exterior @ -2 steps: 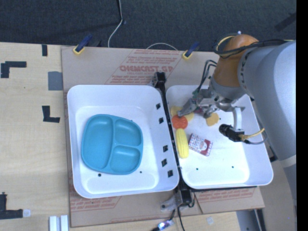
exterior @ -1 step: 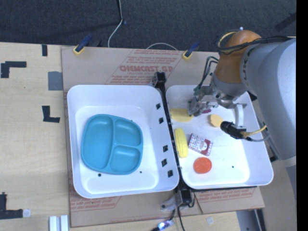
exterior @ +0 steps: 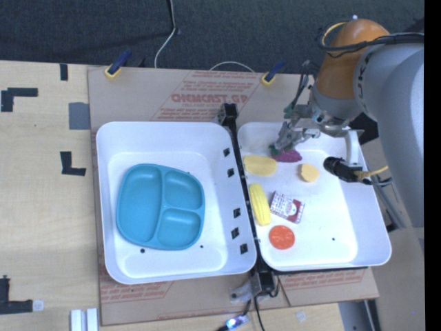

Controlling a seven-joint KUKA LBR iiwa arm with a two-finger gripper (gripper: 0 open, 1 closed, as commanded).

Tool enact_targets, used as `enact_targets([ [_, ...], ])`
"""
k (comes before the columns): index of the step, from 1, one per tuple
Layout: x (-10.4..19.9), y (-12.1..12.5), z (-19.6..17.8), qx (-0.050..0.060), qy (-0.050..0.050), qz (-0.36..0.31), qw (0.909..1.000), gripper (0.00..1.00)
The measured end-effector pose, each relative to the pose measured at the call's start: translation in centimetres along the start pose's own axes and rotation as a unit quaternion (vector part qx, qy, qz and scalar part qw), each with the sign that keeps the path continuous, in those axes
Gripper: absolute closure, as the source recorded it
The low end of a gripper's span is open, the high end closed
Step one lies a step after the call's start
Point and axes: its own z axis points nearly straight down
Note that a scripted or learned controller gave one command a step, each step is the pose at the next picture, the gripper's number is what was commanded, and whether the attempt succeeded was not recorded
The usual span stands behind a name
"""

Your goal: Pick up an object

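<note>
Nearest you, left bin (exterior: 110,136) holds a blue divided plate (exterior: 161,206). Right bin (exterior: 365,254): corn cob (exterior: 259,203), red-white packet (exterior: 286,207), orange disc (exterior: 281,237), yellow lemon-like piece (exterior: 260,165), small yellow chunk (exterior: 309,174). Purple item (exterior: 289,156) is partly hidden under the hand (exterior: 284,143); you can't identify it. Arm enters from the right, wrist angled down-left, hand low over the bin's far-left corner. Can't tell its opening, blurred.
</note>
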Motion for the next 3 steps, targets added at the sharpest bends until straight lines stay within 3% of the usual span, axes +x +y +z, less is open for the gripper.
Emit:
enact_targets([
  [2,-1.2,-0.5,-9.5,-0.001,0.000,0.001,1.0000,1.00],
  [3,4.2,-1.2,-8.1,0.002,0.000,-0.001,1.0000,1.00],
])
